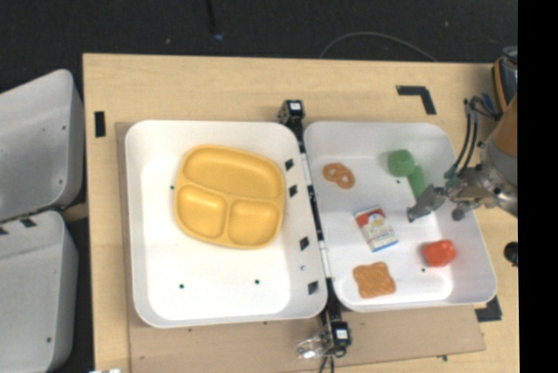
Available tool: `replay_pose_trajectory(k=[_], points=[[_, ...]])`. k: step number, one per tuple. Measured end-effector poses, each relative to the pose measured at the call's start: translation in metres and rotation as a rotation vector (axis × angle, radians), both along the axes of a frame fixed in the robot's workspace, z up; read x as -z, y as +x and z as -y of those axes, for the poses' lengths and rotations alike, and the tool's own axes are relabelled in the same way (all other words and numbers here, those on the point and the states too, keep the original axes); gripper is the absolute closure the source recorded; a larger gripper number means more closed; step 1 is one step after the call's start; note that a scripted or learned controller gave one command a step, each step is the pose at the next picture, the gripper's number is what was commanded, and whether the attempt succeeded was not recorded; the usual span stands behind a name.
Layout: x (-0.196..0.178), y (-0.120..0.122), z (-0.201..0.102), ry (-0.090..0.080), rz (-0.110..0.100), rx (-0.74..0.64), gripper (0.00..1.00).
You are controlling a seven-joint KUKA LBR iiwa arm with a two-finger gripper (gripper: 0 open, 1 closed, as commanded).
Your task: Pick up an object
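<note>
Flat brown toast lies nearest — gripper state unclear, beside glossy red tomato.

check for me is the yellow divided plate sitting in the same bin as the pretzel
No, the yellow divided plate lies in the left bin, while the pretzel lies in the right bin.

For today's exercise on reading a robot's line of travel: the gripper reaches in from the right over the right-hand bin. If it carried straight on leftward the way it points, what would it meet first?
Probably the green scoop-like toy: its handle end lies just left of the gripper. The gripper's height above the bin is unclear, so it could pass over; the small carton lies further left and lower in the view.
</note>
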State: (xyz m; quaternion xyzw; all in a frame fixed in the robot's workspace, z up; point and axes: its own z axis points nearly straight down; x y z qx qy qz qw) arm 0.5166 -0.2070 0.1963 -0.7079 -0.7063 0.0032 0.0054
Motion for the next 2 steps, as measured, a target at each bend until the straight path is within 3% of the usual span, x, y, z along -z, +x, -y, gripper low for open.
replay_pose_trajectory(k=[1, 2], points=[[-0.007, 0.003, 0.0, -0.003, 0.012, -0.004, 0.0], [0.037, 0.006, 0.006, -0.005, 0.01, -0.002, 0.0]])
